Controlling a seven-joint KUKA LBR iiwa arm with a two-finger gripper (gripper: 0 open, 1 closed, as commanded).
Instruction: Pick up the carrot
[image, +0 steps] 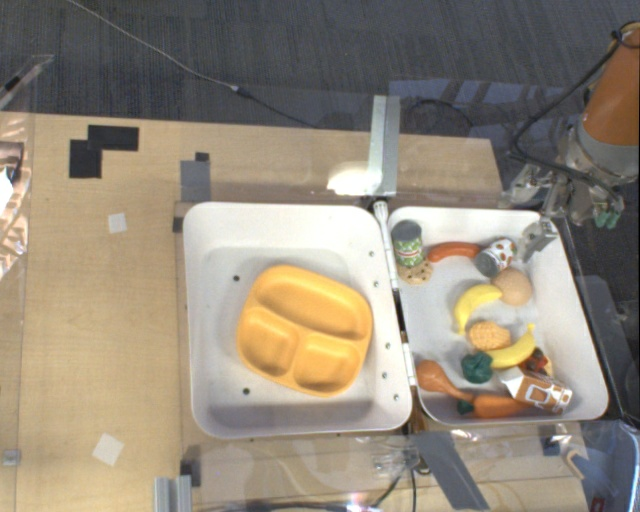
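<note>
Above the right bin's (590, 330) far right corner, the arm's hand (543, 232) hangs over the rim, its metal fingers (537, 240) pointing down and slightly parted; nothing sits between them, and whether a tip grazes the bin wall cannot be told. The orange band (612, 100) of the arm shows just beyond that corner, with grey wrist parts below it.

The carrot (497, 406) lies along the right bin's near wall, well apart from the hand, its orange body flat on the floor of the bin. Touching its right end is a small carton (540, 392); just left of it rests a drumstick (440, 379), and a green broccoli piece (477, 367) sits just beyond it. Farther from the carrot lie two bananas (474, 301), a bread roll (489, 334), an egg (514, 288), a sausage (452, 252), a can (493, 258) on its side, and an upright green-labelled can (408, 245) against the bin's left wall.

Left of the right bin, the second bin (200, 330) holds a yellow divided tray (303, 328). Both bins rest on the pale wooden tabletop (100, 330).
</note>
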